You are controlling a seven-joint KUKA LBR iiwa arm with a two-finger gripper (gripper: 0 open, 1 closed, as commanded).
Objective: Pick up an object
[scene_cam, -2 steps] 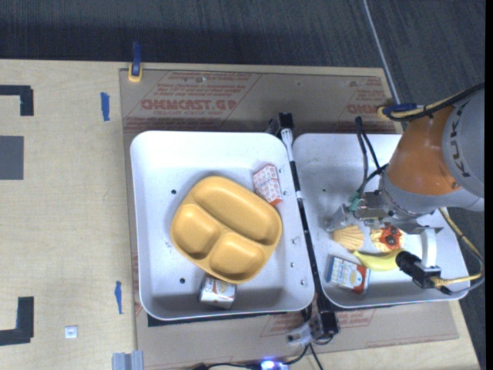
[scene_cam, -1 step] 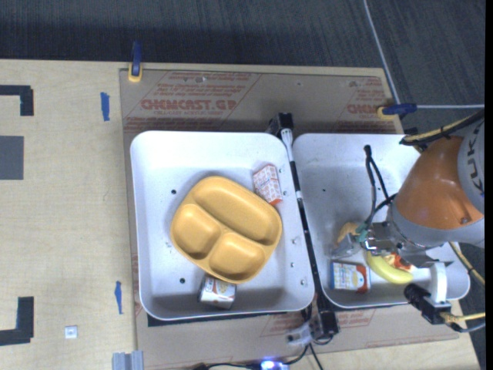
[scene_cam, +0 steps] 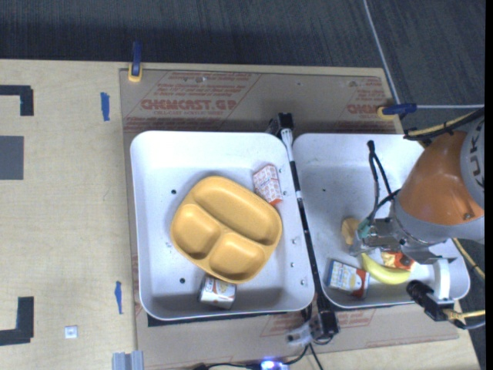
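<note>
Where the arm [scene_cam: 447, 183] reaches into the right bin [scene_cam: 331, 160], its grey body and orange band cover much of that bin's right half, and the gripper [scene_cam: 379, 237] is seen low over a small cluster of items. Whether the gripper is open or closed cannot be told, since its tip is lost among cables and metal parts.

Just below the gripper a smooth, curved yellow banana [scene_cam: 385, 272] is laid, with a small red-and-orange packet [scene_cam: 398, 261] touching its upper side. To the left of the banana a small blue-and-white carton [scene_cam: 348, 277] with an orange corner is placed near the bin's front wall. A pale yellow object [scene_cam: 351, 229], too blurred to be named, is seen above the carton.

In the left bin [scene_cam: 154, 206] a glossy yellow plastic tray [scene_cam: 225, 227] with three rounded compartments is set at a slant. A red-and-white carton [scene_cam: 266, 183] lies at its upper right edge, and a small white box [scene_cam: 217, 292] is partly tucked under its lower edge.

Both bins are of shallow white plastic with rounded corners and are set side by side on a brown board [scene_cam: 231, 99] with red print, which is carried by a pale wood-grain worktop [scene_cam: 62, 206]. Dark carpet [scene_cam: 231, 14] is seen beyond. Bare floor is left in the upper left of the right bin.
</note>
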